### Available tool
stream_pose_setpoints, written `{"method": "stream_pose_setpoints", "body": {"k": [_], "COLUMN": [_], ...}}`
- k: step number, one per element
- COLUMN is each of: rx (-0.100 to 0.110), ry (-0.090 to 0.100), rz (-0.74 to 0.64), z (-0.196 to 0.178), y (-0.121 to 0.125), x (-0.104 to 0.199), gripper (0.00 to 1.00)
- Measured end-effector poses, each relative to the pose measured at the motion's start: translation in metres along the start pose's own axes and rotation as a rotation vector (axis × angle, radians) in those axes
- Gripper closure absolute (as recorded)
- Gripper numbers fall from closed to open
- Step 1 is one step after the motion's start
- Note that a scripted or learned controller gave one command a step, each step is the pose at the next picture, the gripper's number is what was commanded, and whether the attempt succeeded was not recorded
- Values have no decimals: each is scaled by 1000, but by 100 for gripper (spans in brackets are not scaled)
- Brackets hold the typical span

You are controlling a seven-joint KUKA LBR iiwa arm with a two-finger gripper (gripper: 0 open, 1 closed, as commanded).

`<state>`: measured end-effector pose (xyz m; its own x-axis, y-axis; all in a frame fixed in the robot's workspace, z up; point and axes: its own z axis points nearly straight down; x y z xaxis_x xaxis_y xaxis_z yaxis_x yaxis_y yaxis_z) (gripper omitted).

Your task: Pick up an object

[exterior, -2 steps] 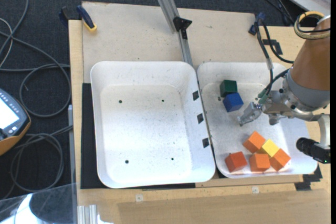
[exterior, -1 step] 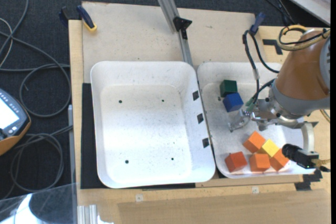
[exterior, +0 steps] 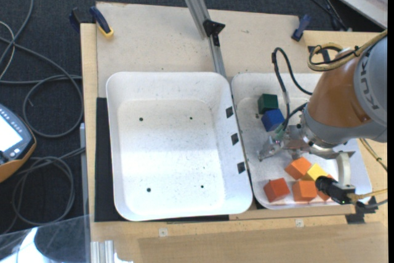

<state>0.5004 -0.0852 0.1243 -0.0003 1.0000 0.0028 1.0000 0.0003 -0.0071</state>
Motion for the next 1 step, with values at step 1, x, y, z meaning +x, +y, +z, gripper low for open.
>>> {"method": "stream_pose_setpoints", "body": {"k": [1], "rx": [-8], "ry": [-1], "rz": [0], "z": [-14], "y": [1], "x": [0], "gripper": [100]}}
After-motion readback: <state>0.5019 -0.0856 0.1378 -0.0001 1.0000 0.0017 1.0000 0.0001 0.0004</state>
